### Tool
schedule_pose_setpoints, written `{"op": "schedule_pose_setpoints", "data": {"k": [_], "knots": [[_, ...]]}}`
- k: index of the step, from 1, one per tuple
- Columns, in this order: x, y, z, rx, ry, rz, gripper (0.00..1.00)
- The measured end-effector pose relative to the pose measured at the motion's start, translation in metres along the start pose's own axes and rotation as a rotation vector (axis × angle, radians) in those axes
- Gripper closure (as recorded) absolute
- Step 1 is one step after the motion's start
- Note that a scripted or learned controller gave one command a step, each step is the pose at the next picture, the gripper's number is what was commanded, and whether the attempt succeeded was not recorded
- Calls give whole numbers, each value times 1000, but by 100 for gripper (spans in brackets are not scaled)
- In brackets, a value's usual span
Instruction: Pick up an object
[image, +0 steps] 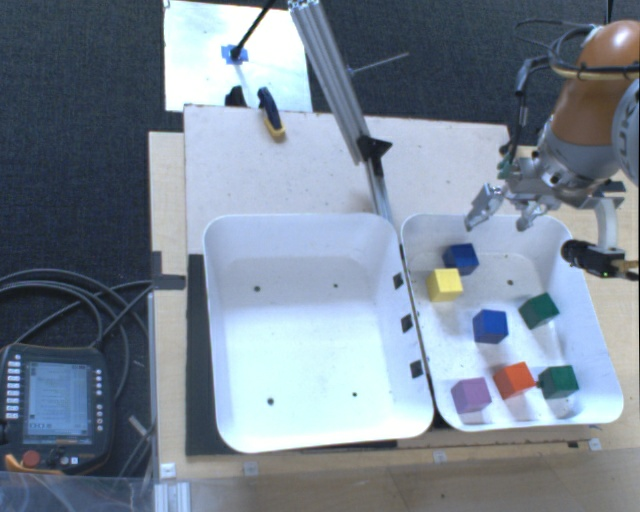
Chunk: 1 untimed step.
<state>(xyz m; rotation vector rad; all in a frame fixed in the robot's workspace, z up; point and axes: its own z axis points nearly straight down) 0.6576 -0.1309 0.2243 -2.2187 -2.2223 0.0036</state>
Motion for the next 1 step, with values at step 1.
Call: {"op": "schedule_pose_setpoints", "data": {"k": [1], "knots": [[4, 3, 42, -2, 0, -2, 0]]}}
